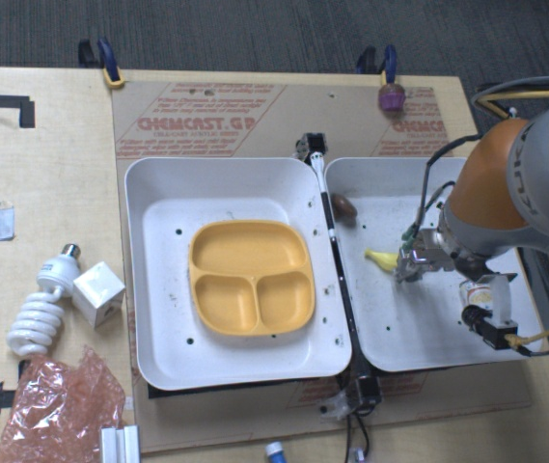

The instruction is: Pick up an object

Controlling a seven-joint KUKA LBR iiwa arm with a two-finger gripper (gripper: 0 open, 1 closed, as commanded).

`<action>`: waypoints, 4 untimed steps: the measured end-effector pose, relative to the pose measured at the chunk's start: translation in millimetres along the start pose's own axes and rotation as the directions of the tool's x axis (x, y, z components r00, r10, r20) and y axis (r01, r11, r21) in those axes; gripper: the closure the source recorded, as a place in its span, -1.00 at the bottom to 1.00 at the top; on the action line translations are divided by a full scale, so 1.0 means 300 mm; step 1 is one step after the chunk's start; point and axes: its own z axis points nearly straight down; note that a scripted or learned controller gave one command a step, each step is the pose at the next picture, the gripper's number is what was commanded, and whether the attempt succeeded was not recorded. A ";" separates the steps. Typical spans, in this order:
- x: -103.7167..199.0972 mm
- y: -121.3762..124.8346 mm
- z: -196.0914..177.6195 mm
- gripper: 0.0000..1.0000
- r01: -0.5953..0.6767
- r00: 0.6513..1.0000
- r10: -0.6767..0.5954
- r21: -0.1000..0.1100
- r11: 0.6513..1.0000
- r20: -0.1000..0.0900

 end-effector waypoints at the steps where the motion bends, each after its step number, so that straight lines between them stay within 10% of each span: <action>1: 0.049 -0.214 0.001 -1.00 -0.003 1.000 0.003 0.001 1.000 -0.001; 2: 0.068 0.065 0.000 -1.00 0.000 1.000 0.000 0.000 1.000 0.000; 3: 0.072 -0.166 0.001 -1.00 -0.004 1.000 0.004 0.002 1.000 -0.001; 4: 0.073 -0.212 0.001 -1.00 -0.003 1.000 0.003 0.001 1.000 -0.001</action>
